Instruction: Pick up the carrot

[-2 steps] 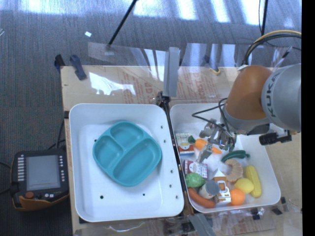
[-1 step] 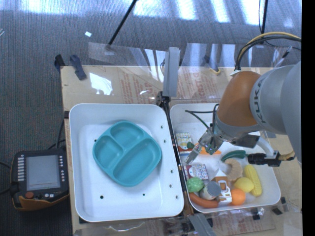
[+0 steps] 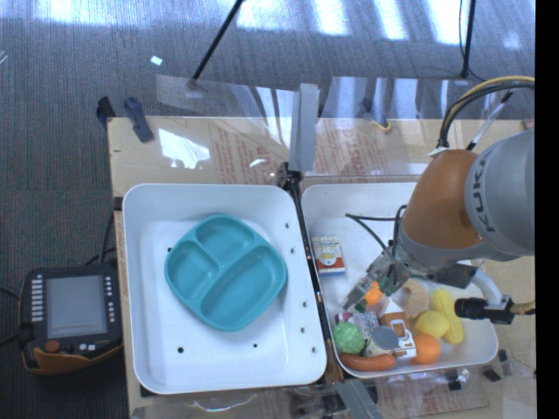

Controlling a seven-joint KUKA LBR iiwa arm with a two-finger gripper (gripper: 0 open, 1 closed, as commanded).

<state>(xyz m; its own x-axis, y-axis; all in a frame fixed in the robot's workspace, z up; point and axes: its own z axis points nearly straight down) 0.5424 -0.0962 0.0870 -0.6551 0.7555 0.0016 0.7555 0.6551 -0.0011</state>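
The carrot [image 3: 370, 362] lies along the right bin's [image 3: 349, 201] front wall, below the gripper [image 3: 365, 293], whose fingers grip something orange. It looks light, rigid, smooth plastic; grasp across its middle.

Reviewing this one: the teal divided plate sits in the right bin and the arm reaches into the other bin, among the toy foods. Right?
Not quite. The camera view shows the teal divided plate in the left bin; the gripper reaches into the right bin, among the toy foods.
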